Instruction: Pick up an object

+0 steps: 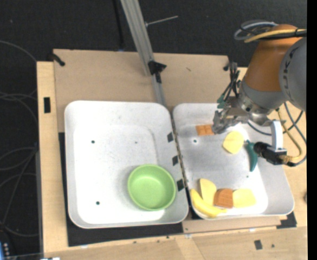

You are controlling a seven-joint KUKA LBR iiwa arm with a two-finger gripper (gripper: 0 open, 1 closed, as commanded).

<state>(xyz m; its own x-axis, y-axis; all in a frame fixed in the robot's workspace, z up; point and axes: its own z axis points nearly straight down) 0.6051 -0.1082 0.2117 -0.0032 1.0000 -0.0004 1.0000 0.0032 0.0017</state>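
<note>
Over the right bin (277, 199), the gripper (221, 121) hangs low beside a small orange block (204, 130), perhaps touching it; how far it is open, I cannot tell. A green bowl (151, 187) sits in the left bin (93, 123).

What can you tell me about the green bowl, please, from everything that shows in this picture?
The green bowl is round, pale lime green and looks like smooth plastic. It stands upright, mouth up, with nothing visible inside. It rests on the floor of the left bin, near that bin's front right corner, close to the divide between the bins. Nothing else touches it.
</note>
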